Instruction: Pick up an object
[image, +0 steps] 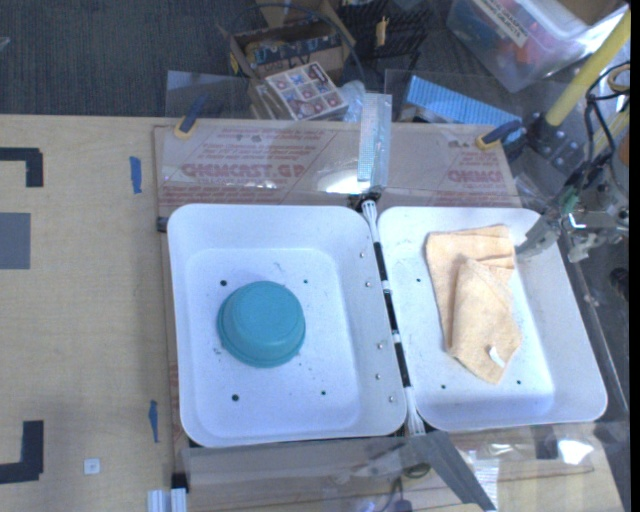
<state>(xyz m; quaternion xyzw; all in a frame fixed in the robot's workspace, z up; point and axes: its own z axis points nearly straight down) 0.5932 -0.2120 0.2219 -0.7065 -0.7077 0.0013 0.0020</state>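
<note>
Bins sit side by side on my tabletop (80, 330), seen from the fixed overhead camera. I see the left bin (190, 400) holding a teal bowl (262, 322), upside down, a little toward 9 o'clock of the bin's centre and well apart from every wall. I see the right bin (570, 390) holding a tan cloth (478, 300), crumpled and folded over itself, running from 12 o'clock down to about 6 o'clock of that bin, with a small white tag near its lower end. My arm comes in at 3 o'clock of the frame, and its claw (535, 238) hangs over the right bin's 1 o'clock corner, just beside the cloth's upper right edge. I cannot tell how far the claw is spread, and I see nothing in its grip. I cannot tell whether its tip touches the cloth. Both cloth and bowl lie flat in their bins. Behind the bins, at 12 o'clock, I see a clear plastic sheet (300, 165) with red lettering, held by clamps, and beyond it a clutter of boxes (300, 70).
</note>
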